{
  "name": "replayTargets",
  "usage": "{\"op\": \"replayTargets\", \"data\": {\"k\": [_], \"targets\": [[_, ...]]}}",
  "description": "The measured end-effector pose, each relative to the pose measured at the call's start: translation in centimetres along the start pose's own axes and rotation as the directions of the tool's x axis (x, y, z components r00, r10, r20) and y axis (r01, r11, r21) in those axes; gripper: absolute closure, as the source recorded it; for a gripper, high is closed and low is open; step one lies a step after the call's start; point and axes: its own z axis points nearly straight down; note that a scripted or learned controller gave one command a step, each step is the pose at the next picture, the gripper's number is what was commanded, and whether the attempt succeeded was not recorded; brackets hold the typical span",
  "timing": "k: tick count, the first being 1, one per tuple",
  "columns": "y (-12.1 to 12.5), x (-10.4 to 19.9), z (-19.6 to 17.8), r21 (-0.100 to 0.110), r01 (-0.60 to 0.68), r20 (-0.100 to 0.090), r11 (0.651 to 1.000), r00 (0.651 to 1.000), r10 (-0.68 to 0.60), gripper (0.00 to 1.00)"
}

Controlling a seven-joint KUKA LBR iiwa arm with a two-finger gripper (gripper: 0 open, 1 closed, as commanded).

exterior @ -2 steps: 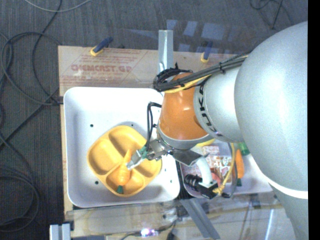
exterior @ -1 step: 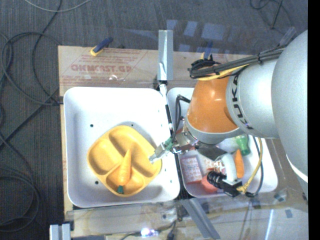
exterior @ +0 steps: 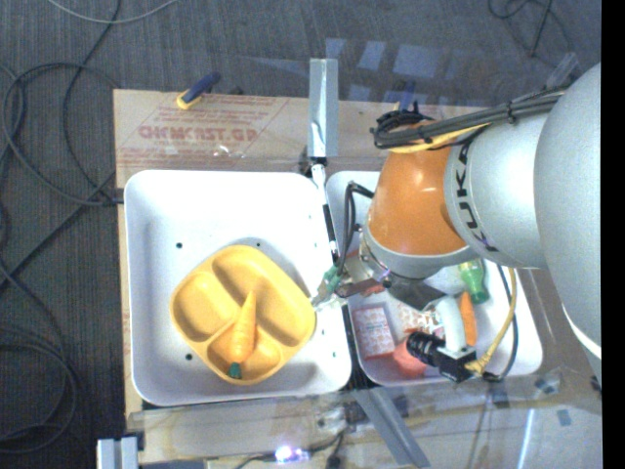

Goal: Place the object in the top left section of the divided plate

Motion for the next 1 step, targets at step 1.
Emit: {"op": "replayTargets", "data": {"k": [1], "targets": [[-1.27,-4.3,-6.65,-0.004,-0.113,0.004,0.994,0.994,0.113,1.0]]}}
